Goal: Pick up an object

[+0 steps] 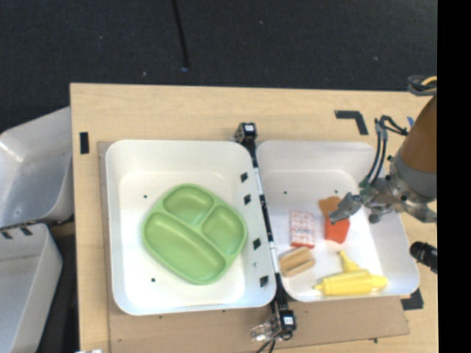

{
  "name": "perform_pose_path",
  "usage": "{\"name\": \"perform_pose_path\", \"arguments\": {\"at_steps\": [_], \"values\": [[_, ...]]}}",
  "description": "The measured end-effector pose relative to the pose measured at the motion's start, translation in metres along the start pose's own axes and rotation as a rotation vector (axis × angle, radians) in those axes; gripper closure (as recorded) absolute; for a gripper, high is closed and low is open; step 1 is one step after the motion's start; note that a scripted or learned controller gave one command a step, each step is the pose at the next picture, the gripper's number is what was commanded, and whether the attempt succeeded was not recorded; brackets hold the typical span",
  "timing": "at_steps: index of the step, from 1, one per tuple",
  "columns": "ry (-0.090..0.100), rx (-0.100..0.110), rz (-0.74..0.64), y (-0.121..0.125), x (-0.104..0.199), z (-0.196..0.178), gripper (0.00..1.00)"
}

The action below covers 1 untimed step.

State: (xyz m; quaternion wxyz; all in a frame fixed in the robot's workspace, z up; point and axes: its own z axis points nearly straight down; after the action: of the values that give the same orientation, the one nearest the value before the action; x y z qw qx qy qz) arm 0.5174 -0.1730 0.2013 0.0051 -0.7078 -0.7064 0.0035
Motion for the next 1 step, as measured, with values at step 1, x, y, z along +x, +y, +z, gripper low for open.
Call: {"name": "perform_pose_path", "arguments": {"at_steps": [1], "values": [[-0.003,-0.013,-0.003,0.0030,0.0002,-0.0066,0.00]]}}
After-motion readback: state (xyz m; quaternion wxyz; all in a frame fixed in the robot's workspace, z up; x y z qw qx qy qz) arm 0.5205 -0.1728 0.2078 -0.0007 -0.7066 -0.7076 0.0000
